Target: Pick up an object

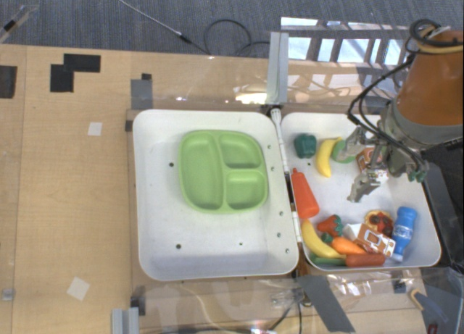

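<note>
Reaching in from the right, the grey arm with its orange band [433, 79] hung over the right shallow white bin [429, 247], its end effector [365, 184] pointing down above bare bin floor. Whether it was apart or together, I couldn't tell. A small yellow plastic banana [325, 157] lay just left, a blue plastic bottle [404, 230] nearer the front corner.

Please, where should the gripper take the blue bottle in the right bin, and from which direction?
Probably across the middle of the blue bottle, coming straight down. It lies flat near the right bin's right wall, so the fingers should close across its narrow width. The gripper hovers up and left of it.
</note>
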Robot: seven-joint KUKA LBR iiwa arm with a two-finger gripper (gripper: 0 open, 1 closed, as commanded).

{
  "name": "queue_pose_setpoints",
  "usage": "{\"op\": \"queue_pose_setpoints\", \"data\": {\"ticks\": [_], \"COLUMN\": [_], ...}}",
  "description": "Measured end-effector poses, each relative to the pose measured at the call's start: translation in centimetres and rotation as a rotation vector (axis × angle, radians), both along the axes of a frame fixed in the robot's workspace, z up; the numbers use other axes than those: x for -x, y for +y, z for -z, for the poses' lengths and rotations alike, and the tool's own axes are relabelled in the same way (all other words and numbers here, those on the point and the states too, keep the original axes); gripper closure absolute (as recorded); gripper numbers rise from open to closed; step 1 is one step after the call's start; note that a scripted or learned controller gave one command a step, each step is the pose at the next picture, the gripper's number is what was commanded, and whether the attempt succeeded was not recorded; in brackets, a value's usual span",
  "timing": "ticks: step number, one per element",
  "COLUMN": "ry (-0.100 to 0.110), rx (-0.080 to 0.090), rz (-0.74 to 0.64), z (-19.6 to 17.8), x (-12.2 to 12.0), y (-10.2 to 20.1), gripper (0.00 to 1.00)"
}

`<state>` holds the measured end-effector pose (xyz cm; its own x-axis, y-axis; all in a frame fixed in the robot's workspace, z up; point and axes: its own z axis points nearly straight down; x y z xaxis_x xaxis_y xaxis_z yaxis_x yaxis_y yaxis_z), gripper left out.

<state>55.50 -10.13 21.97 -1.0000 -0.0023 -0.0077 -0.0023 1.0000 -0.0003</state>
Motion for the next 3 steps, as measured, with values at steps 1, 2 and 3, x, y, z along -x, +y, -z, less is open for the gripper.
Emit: {"op": "queue_pose_setpoints", "data": {"ticks": [1,2,3], "ry": [0.007,-0.021,-0.006], "rx": [-0.003,0.001,-0.001], "rz": [0.09,0.126,0.254], "z": [9.1,10.5,12.3], "x": [-5.9,-8.4,-8.7], "y": [1.9,1.2,1.4], "gripper": [0.0,0.0,0.0]}}
